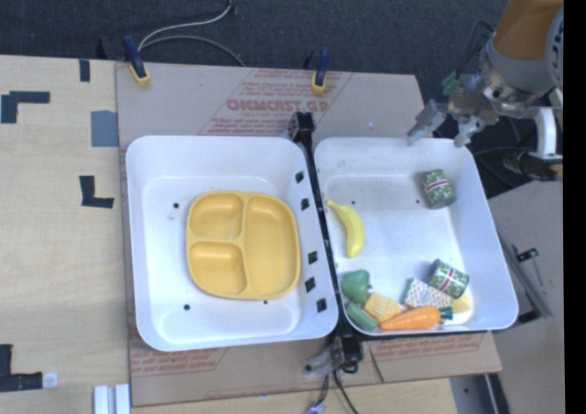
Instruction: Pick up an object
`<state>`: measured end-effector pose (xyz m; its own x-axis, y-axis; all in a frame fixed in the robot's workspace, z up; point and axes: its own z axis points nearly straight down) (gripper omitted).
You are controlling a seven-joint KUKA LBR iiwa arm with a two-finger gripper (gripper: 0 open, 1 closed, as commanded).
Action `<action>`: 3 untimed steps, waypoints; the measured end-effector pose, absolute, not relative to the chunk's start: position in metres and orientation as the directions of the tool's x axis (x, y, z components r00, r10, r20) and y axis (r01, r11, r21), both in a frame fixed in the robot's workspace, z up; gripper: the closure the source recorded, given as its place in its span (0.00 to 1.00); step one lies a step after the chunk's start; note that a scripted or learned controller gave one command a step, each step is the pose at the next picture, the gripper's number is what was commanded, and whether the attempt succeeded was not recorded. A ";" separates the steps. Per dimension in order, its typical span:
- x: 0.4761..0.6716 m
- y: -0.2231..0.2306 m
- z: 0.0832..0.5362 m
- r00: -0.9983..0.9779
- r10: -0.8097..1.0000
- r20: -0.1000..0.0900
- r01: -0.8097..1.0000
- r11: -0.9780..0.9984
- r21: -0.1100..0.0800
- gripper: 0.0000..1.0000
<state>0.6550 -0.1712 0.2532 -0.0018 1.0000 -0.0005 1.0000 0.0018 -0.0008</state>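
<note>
Gripper (pixel 446 125) hangs above the far right corner of the right bin (pixel 485 220), fingers spread apart, nothing between them. Grey wrist with the orange band above it enters from the upper right.

Right bin contents:
- Banana (pixel 348 226), yellow, near the bin's left wall, roughly mid-length.
- Small green can (pixel 437 188) with a patterned label, near the far right corner, lying apart from everything else. Label print too small to read.
- Second green can (pixel 448 277), similar label, near the right wall toward the near edge. Also unreadable.
- Checkered packet (pixel 423 293) just beside that can.
- Carrot (pixel 414 318), orange, along the near edge, touching the packet.
- Green pepper (pixel 356 286) toward the near left corner, with another green piece (pixel 361 316) just in front of it, against the near edge.
- A yellow item (pixel 462 303) peeks out beside the carrot's end; cannot tell what it is.

Left bin (pixel 151 247) carries a yellow divided plate (pixel 244 245), three compartments, sitting about the middle.

Both bins rest on a cardboard sheet (pixel 220 105). Red print at its far edge reads "CHEMCAST" followed by letters cut off by the bin divider. Two clamps (pixel 137 64) with yellow tips pin the sheet's far edge.
</note>
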 end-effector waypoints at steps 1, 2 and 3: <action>0.632 -0.222 0.156 0.000 1.000 -0.001 1.000 0.000 -0.004 0.00; 0.654 -0.220 0.087 -0.003 1.000 -0.003 1.000 0.003 0.003 0.00; 0.670 -0.160 0.086 -0.003 1.000 -0.001 1.000 0.003 0.003 0.00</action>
